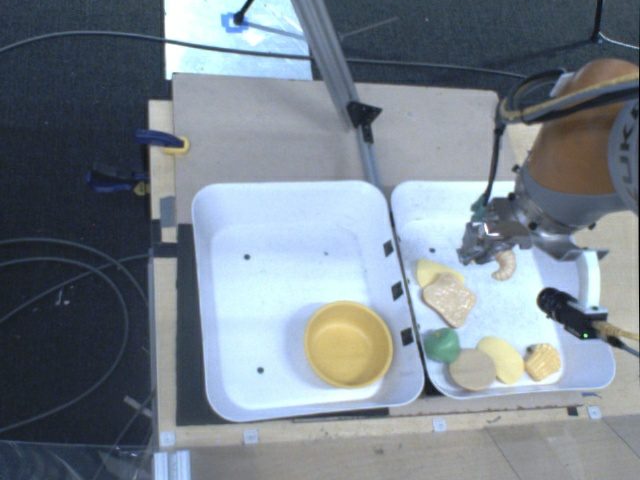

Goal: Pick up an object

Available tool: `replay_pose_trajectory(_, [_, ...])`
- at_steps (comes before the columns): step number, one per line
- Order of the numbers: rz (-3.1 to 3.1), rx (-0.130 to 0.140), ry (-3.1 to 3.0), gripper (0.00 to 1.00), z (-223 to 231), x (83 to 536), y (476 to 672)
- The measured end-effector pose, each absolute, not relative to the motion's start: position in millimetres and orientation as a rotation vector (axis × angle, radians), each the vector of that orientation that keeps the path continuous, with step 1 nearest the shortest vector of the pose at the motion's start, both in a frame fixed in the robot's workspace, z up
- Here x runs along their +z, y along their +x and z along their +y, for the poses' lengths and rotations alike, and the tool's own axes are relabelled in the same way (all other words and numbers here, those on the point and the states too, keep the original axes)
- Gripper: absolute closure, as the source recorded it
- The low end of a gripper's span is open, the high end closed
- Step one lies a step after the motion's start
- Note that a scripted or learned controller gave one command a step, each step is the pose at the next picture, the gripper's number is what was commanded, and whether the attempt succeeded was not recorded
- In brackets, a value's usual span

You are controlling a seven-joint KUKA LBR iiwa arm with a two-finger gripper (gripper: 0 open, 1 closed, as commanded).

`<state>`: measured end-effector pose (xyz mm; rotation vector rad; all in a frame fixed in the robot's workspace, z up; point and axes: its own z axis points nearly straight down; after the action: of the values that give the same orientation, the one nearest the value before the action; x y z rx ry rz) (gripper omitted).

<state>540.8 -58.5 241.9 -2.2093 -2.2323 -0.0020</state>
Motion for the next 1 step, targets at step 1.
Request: replay_pose_trajectory(1, [-2.233, -0.004, -2.209, 1.0, -7.4, 241.7, 547.3])
